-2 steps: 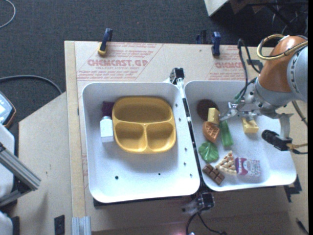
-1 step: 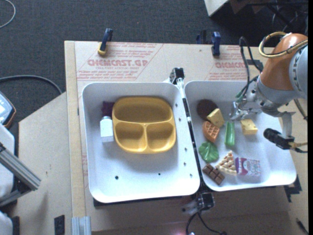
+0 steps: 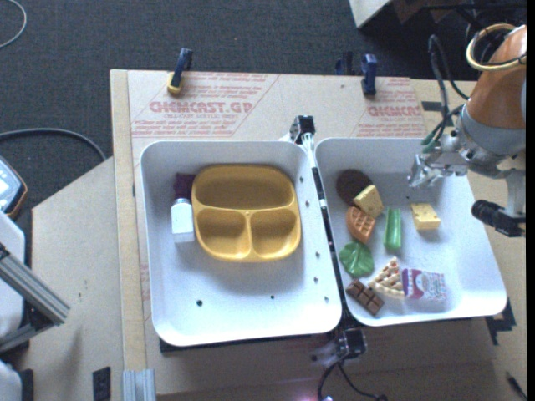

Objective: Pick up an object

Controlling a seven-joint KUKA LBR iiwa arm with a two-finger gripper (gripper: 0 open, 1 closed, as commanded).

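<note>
Nearest, the small pink-and-white carton (image 3: pixel 424 287) lies untouched; my tool (image 3: pixel 425 172) hovers at two o'clock over the right white bin (image 3: pixel 493 286); its grip I cannot tell, nothing lifted yet.

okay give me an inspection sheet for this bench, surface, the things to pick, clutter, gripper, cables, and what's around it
Surface: left white bin and right white bin side by side on a printed cardboard sheet.
Job's things: right bin holds a yellow cheese wedge, green pod, waffle piece, green leaf, brown round cookie, pink-and-white carton.
Clutter: yellow divided tray and small white bottle in the left bin.
Gripper: two-finger gripper over the right bin's far edge, holding nothing visible.
Cables: black cable on the floor.
Surroundings: dark carpet.
</note>
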